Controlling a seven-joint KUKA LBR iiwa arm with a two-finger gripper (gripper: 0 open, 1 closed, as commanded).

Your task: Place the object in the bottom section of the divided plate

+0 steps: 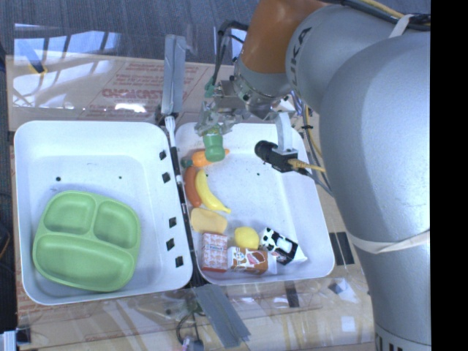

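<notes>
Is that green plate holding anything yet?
Empty. The green plate lies in the left bin, all three sections bare. The toy food, banana included, sits in the right bin.

Two white bins (44, 141) on the surface. One green divided plate (86, 240), three sections. Right-hand bin: one green bottle (213, 146), one carrot (199, 157), one banana (207, 191), one lemon (246, 237), one cheese wedge (206, 219), one cow-patterned carton (278, 246), two snack packets (231, 256).
</notes>
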